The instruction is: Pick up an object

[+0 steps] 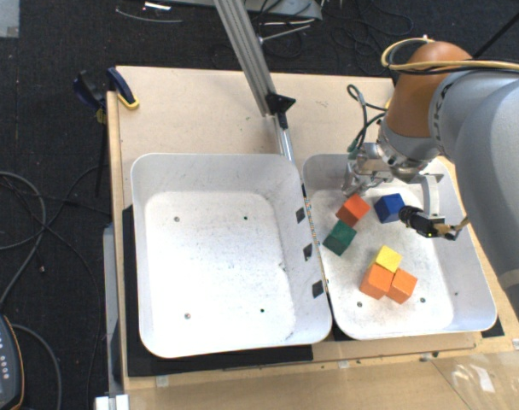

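Orange block (354, 209) lies flat beside green block (338, 238).

Slanted overhead view of both bins (157, 173)

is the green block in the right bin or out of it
In. The green block lies on the floor of the right bin, near its left wall, just below an orange block that sits under the gripper.

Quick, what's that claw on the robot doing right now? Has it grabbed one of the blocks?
Gripper: cannot be told; it sits low in the right bin, just above the orange block, beside the blue block. No block is seen held.
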Controlling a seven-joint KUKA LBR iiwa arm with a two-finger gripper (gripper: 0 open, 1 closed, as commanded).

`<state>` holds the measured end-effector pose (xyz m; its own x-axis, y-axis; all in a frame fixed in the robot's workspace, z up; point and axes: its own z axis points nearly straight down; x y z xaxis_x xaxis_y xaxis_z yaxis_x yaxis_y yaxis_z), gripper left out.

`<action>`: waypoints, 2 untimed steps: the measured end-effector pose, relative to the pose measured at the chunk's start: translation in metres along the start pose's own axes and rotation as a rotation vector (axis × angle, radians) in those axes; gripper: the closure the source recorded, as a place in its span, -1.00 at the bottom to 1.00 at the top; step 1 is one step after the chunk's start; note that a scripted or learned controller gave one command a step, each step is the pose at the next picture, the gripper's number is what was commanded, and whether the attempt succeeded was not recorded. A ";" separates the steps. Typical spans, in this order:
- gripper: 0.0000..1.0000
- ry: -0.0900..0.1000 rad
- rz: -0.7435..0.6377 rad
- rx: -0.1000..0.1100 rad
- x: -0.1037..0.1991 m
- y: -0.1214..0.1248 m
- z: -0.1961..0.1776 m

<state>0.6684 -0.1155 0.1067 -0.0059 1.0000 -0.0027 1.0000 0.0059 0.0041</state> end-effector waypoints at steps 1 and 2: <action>-1.00 0.000 -0.001 0.001 0.000 0.000 0.001; -1.00 0.003 0.006 0.007 0.016 -0.033 0.012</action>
